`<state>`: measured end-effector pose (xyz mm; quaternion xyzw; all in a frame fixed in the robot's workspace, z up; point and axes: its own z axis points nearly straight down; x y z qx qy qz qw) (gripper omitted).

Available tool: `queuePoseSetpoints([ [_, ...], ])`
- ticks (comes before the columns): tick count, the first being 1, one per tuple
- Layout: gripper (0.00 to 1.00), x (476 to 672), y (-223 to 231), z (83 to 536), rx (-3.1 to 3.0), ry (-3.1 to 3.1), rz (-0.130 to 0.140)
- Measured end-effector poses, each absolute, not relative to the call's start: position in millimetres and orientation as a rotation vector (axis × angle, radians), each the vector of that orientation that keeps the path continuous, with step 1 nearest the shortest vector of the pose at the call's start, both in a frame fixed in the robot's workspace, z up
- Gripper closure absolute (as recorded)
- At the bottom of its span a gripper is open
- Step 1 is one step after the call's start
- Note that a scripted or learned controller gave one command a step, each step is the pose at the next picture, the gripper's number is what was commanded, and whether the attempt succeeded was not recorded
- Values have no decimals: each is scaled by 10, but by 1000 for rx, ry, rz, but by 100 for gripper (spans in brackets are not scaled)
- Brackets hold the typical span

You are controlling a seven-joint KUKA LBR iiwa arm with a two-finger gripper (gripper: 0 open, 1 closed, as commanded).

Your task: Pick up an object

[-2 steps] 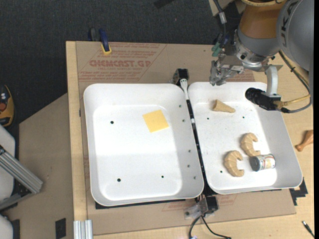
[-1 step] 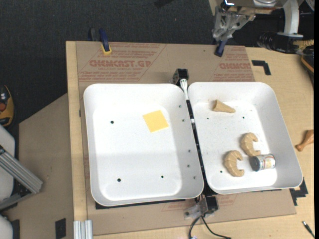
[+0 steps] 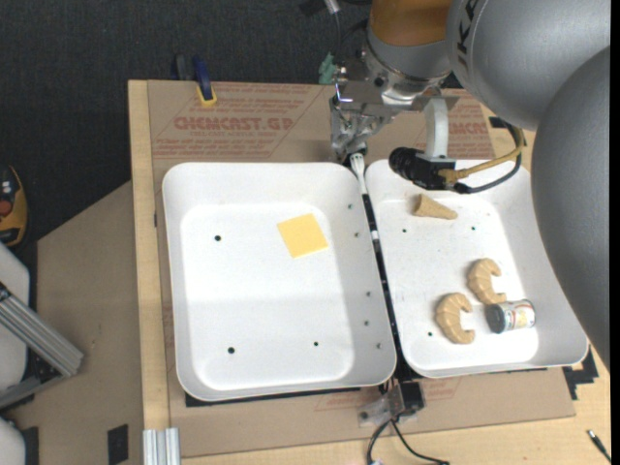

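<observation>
My gripper [image 3: 351,146] hangs at the back of the bench, above the rear end of the seam between the two bins, with nothing visible between its fingers. A flat yellow square [image 3: 302,234] lies in the left bin [image 3: 194,260]. The right bin [image 3: 513,221] holds a tan wedge [image 3: 433,207] near its back, two tan croissant-shaped pieces [image 3: 484,280] [image 3: 454,317] toward the front, and a small silver can [image 3: 511,316] lying on its side beside them.
A black cable [image 3: 436,170] loops over the back edge of the right bin. The grey arm [image 3: 542,46] fills the upper right. A blue and yellow clamp [image 3: 203,80] sits at the back left of the brown board.
</observation>
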<state>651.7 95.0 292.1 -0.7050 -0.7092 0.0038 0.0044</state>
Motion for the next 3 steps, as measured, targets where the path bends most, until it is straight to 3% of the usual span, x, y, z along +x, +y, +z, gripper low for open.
queuePoseSetpoints([
  [1,100,5962,574,2747,-2221,-2214,9],
  [2,100,6081,717,4830,-2228,-2235,-27],
  [3,100,5835,1347,3587,-2208,-2223,14],
])
